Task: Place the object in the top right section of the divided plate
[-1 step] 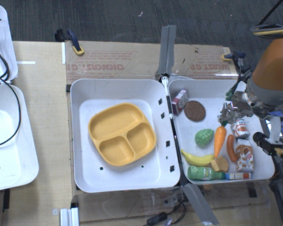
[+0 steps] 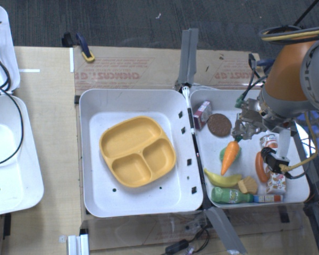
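Clutter fills the right bin: a small maroon carton leans near its left wall, a brown round cookie lies just beside it, and a banana curves along the lower part with a tan bread-like piece touching its right end. Below them a green bottle lies on its side along the front wall. Further right sit a red sausage, a small can and a white and red carton.

The carrot, orange with a green end, stands tilted among these, its tip pointing down-left toward the banana and its top just under the end effector. A green thing lies behind it, partly hidden. The end effector hangs over the carrot's top, and the cookie is close to its left; whether it grips the carrot or how wide it stands cannot be told from above.

The yellow divided plate rests turned at an angle in the left bin, well apart from the carrot, with the bins' walls between them on the worktop.
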You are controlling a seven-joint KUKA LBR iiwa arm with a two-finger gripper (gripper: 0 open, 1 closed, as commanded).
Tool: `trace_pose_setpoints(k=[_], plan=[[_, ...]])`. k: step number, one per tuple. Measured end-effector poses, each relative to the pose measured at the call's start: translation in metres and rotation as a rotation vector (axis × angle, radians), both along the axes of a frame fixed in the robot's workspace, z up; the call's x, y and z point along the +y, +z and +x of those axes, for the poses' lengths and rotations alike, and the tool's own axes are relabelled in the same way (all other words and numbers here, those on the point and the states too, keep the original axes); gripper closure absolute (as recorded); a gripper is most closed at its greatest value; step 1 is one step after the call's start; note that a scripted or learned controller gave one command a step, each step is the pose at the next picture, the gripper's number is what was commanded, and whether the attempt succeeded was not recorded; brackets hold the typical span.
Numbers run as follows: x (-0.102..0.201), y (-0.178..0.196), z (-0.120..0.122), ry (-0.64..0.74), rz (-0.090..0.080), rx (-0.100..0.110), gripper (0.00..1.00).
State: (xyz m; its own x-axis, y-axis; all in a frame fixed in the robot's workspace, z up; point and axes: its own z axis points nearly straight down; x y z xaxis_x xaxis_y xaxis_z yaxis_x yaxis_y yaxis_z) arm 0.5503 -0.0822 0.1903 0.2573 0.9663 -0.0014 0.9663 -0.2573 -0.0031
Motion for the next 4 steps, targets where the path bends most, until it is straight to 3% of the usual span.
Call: trace_pose_setpoints(k=[1, 2, 3, 4], plan=[[0.071, 0.000, -0.018, 0.284, 0.001, 0.001, 1.00], [0.140, 0.001, -0.072, 0.449, 0.000, -0.004, 1.00], [0.233, 0.095, -0.062, 0.408, -0.001, 0.000, 1.00], [0.195, 0.052, -0.073, 0.243, -0.002, 0.002, 1.00]])
